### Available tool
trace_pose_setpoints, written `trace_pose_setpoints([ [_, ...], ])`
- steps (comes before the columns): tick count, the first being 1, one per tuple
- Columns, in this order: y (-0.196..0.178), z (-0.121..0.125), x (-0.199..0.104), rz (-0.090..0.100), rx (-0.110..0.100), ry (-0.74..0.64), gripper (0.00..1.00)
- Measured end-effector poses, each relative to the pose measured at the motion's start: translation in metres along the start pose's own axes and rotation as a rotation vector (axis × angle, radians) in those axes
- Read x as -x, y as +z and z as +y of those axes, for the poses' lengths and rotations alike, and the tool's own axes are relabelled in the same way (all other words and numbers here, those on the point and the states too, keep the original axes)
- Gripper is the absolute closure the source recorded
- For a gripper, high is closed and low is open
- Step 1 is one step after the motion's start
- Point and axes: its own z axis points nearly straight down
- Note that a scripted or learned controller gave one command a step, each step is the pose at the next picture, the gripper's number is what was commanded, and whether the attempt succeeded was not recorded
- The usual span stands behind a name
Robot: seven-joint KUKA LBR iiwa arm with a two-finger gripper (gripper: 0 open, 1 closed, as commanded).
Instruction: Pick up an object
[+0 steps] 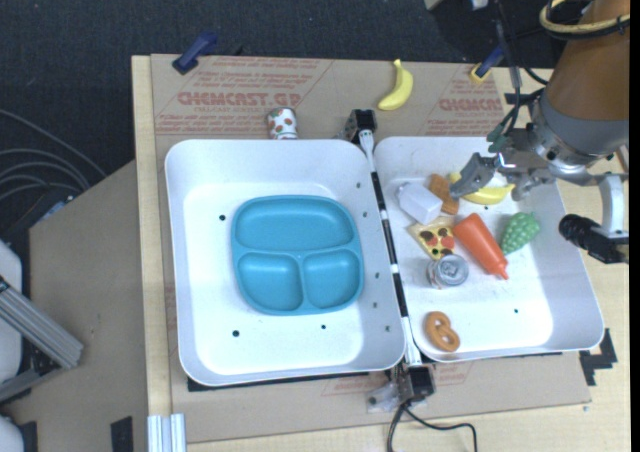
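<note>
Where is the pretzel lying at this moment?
The pretzel lies in the right bin, near its front left corner, below the silver can.

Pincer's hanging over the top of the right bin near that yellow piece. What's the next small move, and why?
Probably ease the pincer straight down onto the yellow banana. It sits just above that fruit at the right bin's far end, with nothing seen held yet. The orange carrot and green piece lie close by, so a sideways move risks knocking them.

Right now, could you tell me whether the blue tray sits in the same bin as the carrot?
No, the blue tray lies in the left bin, while the carrot lies in the right bin.
</note>
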Motion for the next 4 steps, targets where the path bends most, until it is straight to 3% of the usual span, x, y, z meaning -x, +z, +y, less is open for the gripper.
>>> trace_pose_setpoints([
  [1,0.133,-0.039,0.037,0.0,-0.001,0.001,0.0],
  [2,0.123,-0.038,0.037,0.0,0.003,0.001,1.0],
  [3,0.049,-0.054,-0.019,0.0,0.002,-0.001,1.0],
  [4,0.008,-0.076,-0.086,0.0,0.001,-0.001,1.0],
])
